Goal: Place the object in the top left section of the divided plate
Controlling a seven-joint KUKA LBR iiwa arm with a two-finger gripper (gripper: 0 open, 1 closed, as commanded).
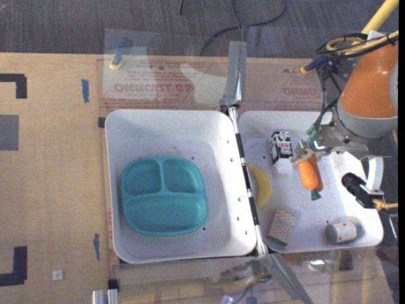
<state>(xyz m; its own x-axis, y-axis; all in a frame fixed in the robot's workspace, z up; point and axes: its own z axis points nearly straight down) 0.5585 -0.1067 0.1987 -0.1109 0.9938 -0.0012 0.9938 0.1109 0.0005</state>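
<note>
A teal divided plate (164, 211) lies in the left bin (126, 128), with two small sections at the top and one wide section below. Nothing lies in its top left section (140, 177). In the right bin (367, 233), my gripper (302, 152) hangs low over the top end of an orange carrot (309, 175). It is just right of a small black-and-white carton (280, 145). From this view I cannot make out whether the gripper touches the carrot. The arm's orange band (373, 84) rises above the gripper at the right.
Also in the right bin are a yellow banana-like piece (261, 186) against the left wall, a tan cracker (282, 224) near the front, and a grey cylinder (340, 231) at the front right. A metal divider (243, 170) separates the bins. Cables (335, 43) hang near the arm.
</note>
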